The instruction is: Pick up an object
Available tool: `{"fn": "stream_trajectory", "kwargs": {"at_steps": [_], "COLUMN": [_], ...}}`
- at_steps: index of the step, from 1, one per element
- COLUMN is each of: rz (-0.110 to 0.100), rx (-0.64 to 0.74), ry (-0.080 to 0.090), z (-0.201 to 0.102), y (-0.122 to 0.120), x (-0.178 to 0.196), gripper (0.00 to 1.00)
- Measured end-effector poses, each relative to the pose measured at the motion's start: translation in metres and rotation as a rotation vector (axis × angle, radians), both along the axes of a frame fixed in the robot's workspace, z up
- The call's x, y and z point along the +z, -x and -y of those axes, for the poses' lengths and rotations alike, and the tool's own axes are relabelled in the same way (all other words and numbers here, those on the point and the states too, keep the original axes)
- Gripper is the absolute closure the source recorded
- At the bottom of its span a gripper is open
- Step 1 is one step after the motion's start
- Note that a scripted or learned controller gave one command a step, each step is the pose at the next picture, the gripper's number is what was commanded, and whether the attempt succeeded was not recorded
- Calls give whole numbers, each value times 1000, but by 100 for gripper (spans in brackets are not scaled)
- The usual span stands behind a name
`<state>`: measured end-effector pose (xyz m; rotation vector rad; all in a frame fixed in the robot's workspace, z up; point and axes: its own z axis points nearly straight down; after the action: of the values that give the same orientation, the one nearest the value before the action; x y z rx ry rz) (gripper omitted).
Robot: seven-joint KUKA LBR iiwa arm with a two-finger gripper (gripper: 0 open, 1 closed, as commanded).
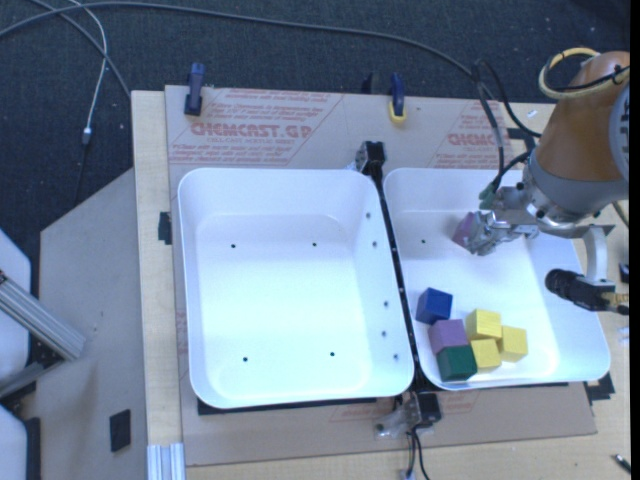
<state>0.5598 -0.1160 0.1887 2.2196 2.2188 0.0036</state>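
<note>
Hand (484, 236) grips a mauve block (467, 230) above right bin (440, 190).

blocks (470, 336) clustered in right bin (570, 368) (near front), left bin (200, 268) beside

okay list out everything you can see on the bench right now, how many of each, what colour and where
bins: 2, white, side by side on the board
blue block: 1, right bin, near corner cluster
purple block: 1, right bin, same cluster
green block: 1, right bin, at near rim
yellow blocks: 3, right bin, right of the cluster
mauve block: 1, between the gripper's fingers, over right bin
clamps: 2, blue, board's far edge
arm: 1, orange band, from right
gripper: 1, grey, shut on mauve block
</note>
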Motion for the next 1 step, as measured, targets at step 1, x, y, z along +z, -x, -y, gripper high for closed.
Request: {"fn": "stream_trajectory", "kwargs": {"at_steps": [1], "rz": [3], "rx": [1], "ry": [0], "z": [0], "y": [-3], "x": [63], "gripper": [100]}}
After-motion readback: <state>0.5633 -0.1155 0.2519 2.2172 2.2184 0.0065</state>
